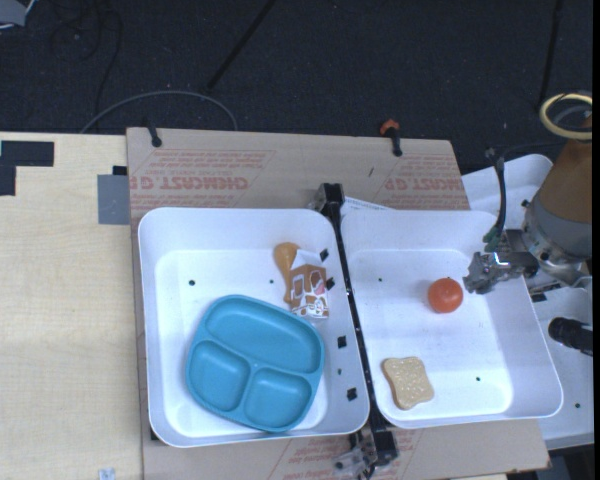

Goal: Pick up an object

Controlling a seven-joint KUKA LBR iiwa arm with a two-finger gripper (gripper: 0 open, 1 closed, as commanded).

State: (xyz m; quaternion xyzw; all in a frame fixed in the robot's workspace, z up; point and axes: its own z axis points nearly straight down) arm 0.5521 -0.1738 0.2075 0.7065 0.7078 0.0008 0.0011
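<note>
A red tomato-like ball (445,295) lies in the right bin (520,388), toward its right side. A slice of toast (408,382) rests near that bin's front edge. In the left bin (160,268) sits a blue divided plate (255,362), with a small brown and white packet (308,292) and an orange-brown piece (285,258) behind it. The gripper (483,272) reaches in over the right bin's right wall, just right of the red ball and a little above it. Nothing shows between its fingers.
A black divider (342,298) runs between the two bins. Both bins stand on a cardboard sheet (280,173) with two clamps at its back edge. A light wooden bench top (50,318) extends to the left.
</note>
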